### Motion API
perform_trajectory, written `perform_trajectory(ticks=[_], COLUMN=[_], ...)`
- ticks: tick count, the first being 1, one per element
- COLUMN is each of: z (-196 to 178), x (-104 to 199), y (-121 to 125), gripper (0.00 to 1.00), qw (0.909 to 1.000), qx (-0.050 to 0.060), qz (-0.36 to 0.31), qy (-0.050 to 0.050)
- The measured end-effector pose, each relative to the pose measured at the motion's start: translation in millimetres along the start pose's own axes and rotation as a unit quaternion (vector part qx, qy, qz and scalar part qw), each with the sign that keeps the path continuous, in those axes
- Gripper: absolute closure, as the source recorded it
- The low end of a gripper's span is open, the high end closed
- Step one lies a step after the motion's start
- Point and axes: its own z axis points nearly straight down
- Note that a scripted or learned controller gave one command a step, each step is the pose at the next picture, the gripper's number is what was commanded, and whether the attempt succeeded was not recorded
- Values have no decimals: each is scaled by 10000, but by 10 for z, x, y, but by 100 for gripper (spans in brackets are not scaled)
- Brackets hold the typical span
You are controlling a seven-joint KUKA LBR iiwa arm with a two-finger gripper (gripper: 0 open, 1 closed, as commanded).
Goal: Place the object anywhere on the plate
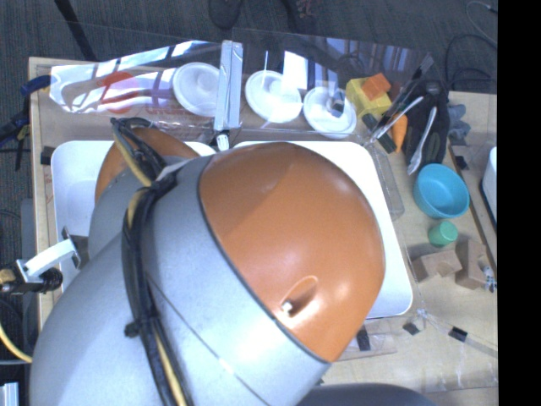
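Arm (254, 269) looms huge across both bins (385, 184), orange band up close. Jaw state: cannot tell. Blue bowl (441, 190) sits right, on bench.

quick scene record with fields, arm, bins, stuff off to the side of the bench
arm: grey and orange arm close under the camera, covering most of both bins
right bin: white rim shows past the arm
left bin: white corner shows
plate: hidden, cannot tell
right of the bins: blue bowl, green knob, wooden blocks
behind the bins: yellow block, white lids
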Motion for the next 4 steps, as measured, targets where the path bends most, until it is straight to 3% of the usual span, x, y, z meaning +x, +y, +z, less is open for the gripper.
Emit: perform_trajectory(ticks=[1, 2, 3, 4], z=[-1921, -2798, -1705, 116], x=[904, 1407, 1042, 626], y=[241, 370, 277, 180], gripper=[100, 100, 100, 100], qw=[10000, 9997, 9991, 9998], qx=[-15, -15, -2, 4], qz=[36, -221, -432, -197], qy=[63, 55, 0, -6])
